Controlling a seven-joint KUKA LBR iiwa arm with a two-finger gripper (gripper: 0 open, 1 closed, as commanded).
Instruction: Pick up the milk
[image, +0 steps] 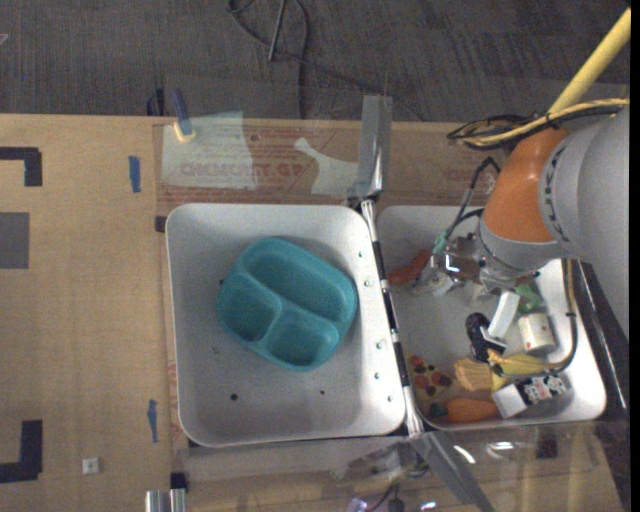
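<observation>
Left bin (190, 330): teal tray (287, 301), clear of the work.
Right bin (590, 390): tool (452, 268) near its far-left corner, finger state cannot be told.
Milk (532, 391), likely the cow-patterned carton, near-right corner, wedged among banana (520, 363), carrot (470, 409), can (537, 332).
Risk: crowding neighbours could cause a snag or wrong pick.
</observation>
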